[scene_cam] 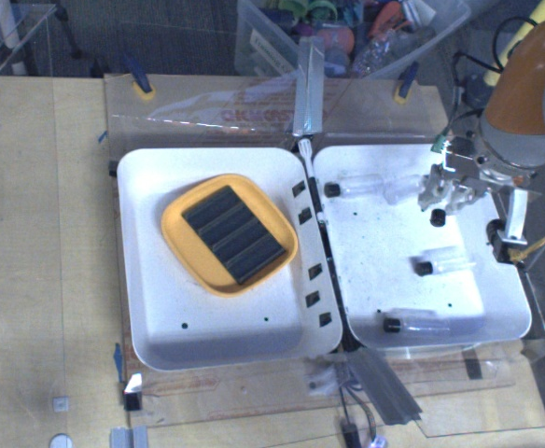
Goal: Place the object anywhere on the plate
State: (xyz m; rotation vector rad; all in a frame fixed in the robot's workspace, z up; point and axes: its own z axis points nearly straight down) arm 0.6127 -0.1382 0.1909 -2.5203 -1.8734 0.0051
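Observation:
A yellow, rounded square plate (228, 233) lies in the left bin (151, 325). A black ridged rectangular object (234, 233) rests flat on top of the plate, near its middle. My gripper (438, 205) hangs over the upper right part of the right bin (366, 241), well away from the plate and the black object. The orange band of the arm (524, 87) rises above it at the right edge. I see nothing clearly held at the gripper's tip.
Three clear tubes with black caps lie in the right bin: one at the top left (356, 187), one in the middle (445, 263), one at the front (417, 323). A divider with black clips (312, 250) separates the bins. A clear box of colourful items (347, 12) stands behind.

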